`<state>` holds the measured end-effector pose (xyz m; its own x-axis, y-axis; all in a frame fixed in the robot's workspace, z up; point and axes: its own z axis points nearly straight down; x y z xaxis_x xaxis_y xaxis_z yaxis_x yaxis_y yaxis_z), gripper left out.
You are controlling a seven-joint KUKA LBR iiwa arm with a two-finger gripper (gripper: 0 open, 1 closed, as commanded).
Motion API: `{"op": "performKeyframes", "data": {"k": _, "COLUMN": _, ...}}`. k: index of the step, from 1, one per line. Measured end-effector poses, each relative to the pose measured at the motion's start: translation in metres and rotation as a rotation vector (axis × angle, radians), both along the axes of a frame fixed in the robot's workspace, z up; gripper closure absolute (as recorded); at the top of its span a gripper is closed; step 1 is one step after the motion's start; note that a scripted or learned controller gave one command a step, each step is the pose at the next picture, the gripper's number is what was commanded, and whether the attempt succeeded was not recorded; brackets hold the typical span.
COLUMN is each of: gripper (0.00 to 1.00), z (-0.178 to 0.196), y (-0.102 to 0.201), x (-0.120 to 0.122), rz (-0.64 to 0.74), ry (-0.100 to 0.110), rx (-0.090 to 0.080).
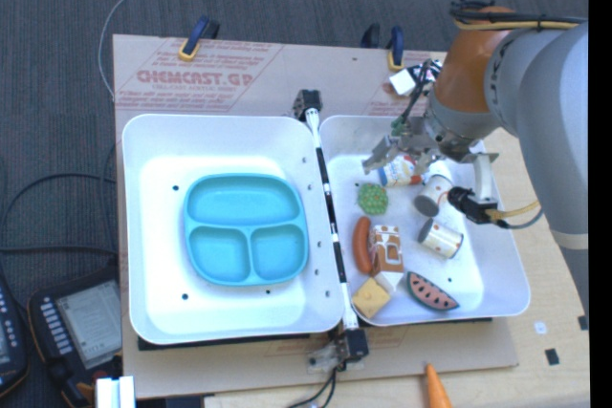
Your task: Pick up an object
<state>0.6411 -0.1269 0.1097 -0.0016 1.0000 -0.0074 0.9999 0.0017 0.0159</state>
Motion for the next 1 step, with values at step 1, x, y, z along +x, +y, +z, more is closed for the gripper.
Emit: {"op": "performKeyframes", "data": {"k": 1, "gripper": 0.00, "z": -0.0197, "y": -0.0057, "x": -0.0499, "rz": -0.002, "ry": 0.004, "rx": 0.005}}
